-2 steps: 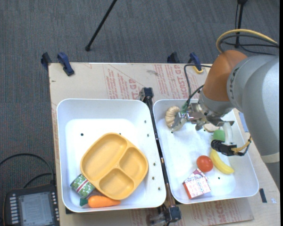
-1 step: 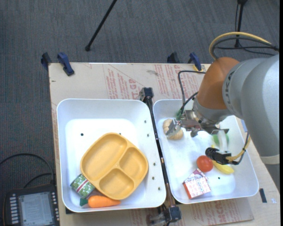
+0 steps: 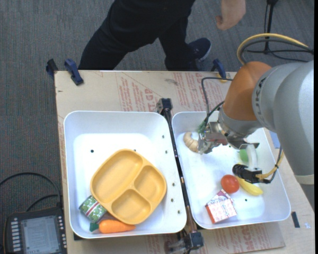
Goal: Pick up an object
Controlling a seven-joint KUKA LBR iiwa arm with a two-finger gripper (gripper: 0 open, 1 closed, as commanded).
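Two white bins sit side by side on the worktop point(image 3: 127, 91). The left bin point(image 3: 82, 128) holds a yellow divided tray point(image 3: 128, 186), a green-labelled can point(image 3: 91, 208) tucked against the tray's 8 o'clock edge, and an orange carrot point(image 3: 115, 226) lying along the bin's 6 o'clock wall, its long axis running 3 to 9 o'clock.

The right bin point(image 3: 278, 208) holds the arm's tool point(image 3: 205, 142), which hangs low over the bin's 10 o'clock part; whether it is spread or pressed together cannot be told. Just at the tool's 9 o'clock side lies a pale tan curved pastry-like piece point(image 3: 191, 141), its long axis running roughly 12 to 6 o'clock; whether it touches the tool cannot be told.

Toward the bin's 5 o'clock part, a red tomato point(image 3: 230, 183) sits beside a yellow banana point(image 3: 252, 187), whose long axis runs 10 to 4 o'clock. A red-and-white carton point(image 3: 221, 207) lies at 6 o'clock. A green item point(image 3: 248, 154) shows partly behind the arm point(image 3: 286, 105).
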